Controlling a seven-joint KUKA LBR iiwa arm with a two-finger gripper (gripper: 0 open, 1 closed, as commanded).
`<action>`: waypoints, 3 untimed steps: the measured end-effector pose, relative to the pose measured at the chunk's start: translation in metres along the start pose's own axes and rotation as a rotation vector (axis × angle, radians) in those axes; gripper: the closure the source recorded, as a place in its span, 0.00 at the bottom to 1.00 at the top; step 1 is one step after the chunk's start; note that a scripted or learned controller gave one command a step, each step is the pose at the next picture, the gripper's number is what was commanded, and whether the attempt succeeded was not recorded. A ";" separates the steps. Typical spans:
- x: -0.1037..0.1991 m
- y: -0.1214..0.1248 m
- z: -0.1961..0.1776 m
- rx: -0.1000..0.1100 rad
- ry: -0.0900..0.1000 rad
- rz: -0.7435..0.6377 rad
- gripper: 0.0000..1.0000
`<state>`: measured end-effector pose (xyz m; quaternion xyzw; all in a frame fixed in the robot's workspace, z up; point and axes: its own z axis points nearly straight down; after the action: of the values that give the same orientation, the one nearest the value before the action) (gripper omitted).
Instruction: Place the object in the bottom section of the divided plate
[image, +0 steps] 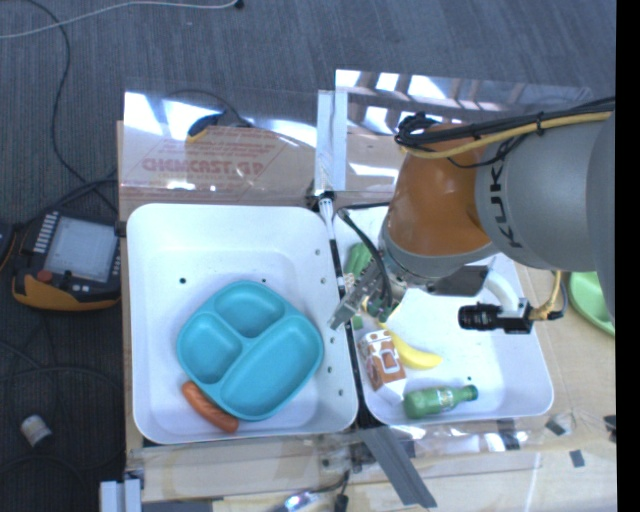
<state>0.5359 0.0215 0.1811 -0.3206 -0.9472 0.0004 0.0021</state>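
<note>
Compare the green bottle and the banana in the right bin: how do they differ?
The green bottle is green and roughly straight; the banana is yellow and curved. The bottle lies nearer the bin's front wall, the banana closer to the gripper. Both lie flat in the right bin, beside the brown packet.

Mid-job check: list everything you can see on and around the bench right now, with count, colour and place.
Bins: two, white, side by side.
Divided plate: one, teal blue, left bin.
Sausage-shaped piece: one, orange-red, left bin, at the plate's lower left edge.
Banana: one, yellow, right bin.
Bottle: one, green, lying in right bin near the front wall.
Packet: one, brown and white, right bin beside the banana.
Green item: one, right bin, partly behind the arm.
Handheld pendant: one, orange and grey, floor left of the bins.
Arm: one, grey with orange band.
Pincer: one, over the right bin near the divider.
</note>
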 end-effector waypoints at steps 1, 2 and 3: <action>-0.001 -0.088 0.000 0.002 0.000 0.054 1.00; -0.029 -0.086 -0.038 0.000 -0.001 0.098 1.00; 0.025 -0.052 0.000 0.002 0.000 0.091 1.00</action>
<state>0.4841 -0.0049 0.1811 -0.3632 -0.9317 0.0012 0.0025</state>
